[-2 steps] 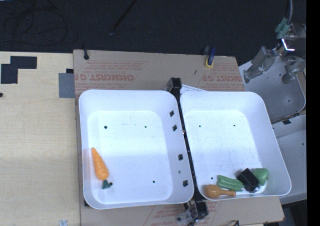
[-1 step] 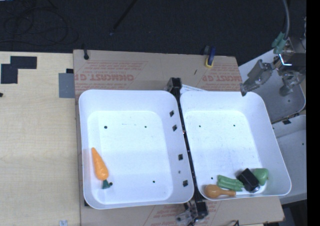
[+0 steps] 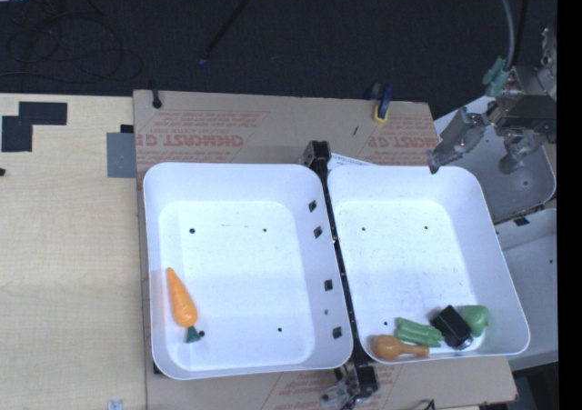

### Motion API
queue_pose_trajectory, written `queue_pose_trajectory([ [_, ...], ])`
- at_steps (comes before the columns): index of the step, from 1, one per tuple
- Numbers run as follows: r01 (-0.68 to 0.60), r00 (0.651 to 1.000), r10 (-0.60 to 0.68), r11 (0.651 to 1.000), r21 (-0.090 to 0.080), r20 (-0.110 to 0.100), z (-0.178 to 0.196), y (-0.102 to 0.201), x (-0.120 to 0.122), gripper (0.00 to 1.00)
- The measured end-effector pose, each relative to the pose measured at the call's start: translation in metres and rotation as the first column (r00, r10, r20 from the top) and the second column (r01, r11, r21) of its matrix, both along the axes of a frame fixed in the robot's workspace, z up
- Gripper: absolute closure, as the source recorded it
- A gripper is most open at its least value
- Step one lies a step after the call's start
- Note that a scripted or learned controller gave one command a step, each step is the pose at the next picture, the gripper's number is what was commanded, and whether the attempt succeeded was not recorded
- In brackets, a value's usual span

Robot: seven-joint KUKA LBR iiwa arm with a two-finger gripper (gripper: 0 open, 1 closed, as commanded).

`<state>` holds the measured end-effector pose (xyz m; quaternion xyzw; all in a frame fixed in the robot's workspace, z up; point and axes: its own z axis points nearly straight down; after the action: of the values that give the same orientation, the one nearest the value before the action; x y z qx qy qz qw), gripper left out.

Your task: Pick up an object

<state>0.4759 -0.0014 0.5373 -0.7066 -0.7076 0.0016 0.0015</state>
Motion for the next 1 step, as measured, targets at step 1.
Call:
queue_pose_trajectory([
  [1,0.0,1.0,0.0,1.0,0.0,-0.001,-0.0002,0.0127,0.0,0.0],
])
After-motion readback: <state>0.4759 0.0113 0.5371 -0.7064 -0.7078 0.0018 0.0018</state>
